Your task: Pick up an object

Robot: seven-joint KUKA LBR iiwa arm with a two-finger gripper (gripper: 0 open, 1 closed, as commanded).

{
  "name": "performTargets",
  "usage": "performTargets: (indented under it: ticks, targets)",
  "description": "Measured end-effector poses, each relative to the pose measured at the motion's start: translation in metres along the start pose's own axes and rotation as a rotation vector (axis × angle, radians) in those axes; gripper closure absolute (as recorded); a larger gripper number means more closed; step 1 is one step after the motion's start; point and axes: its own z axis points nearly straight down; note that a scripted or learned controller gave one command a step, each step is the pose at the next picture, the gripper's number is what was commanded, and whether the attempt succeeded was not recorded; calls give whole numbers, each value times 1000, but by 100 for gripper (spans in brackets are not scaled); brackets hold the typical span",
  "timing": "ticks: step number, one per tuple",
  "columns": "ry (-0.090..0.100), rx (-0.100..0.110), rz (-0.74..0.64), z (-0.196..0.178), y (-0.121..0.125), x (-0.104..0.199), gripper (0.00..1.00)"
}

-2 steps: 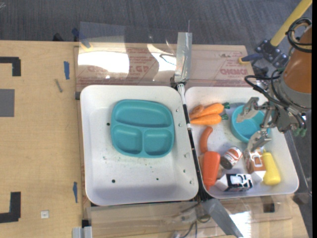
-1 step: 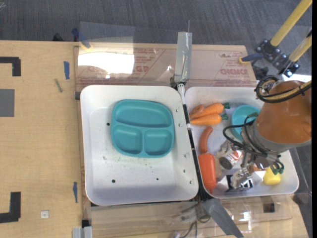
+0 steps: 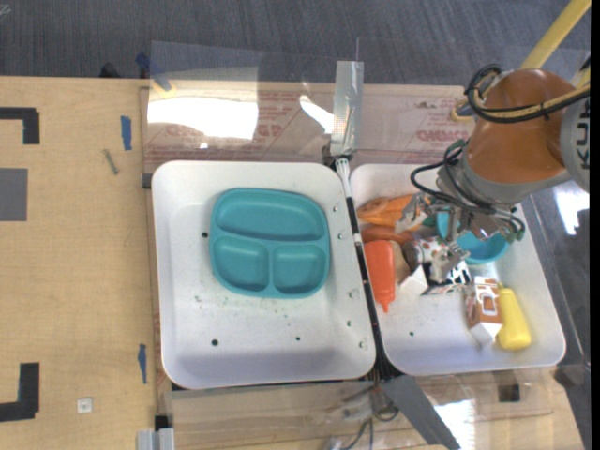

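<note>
My gripper (image 3: 441,262) hangs below the orange band of the arm, down among the clutter in the middle of the right bin (image 3: 539,345). An orange carrot-shaped piece (image 3: 380,272) lies just left of it along the bin's left wall. Another orange item (image 3: 386,209) sits at the bin's upper left. A teal bowl-like object (image 3: 485,247) lies just right of the gripper, partly under the wrist. A yellow bottle (image 3: 512,318) and a small white and brown box (image 3: 483,300) rest in the lower right of that bin.
The left bin (image 3: 178,336) holds a teal divided plate (image 3: 270,242). A raised divider (image 3: 358,251) separates the two bins. A clear plastic wall (image 3: 347,111) stands behind them. The wooden bench (image 3: 70,251) stretches away to the left.
</note>
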Motion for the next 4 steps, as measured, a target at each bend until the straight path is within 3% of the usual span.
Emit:
performTargets:
  ticks: [1, 2, 4]
  targets:
    - [-10, 7, -52, 13, -10, 32, 0]
    - [-34, 14, 68, 14, -14, 46, 0]
    - [-44, 27, 149, 13, -8, 58, 0]
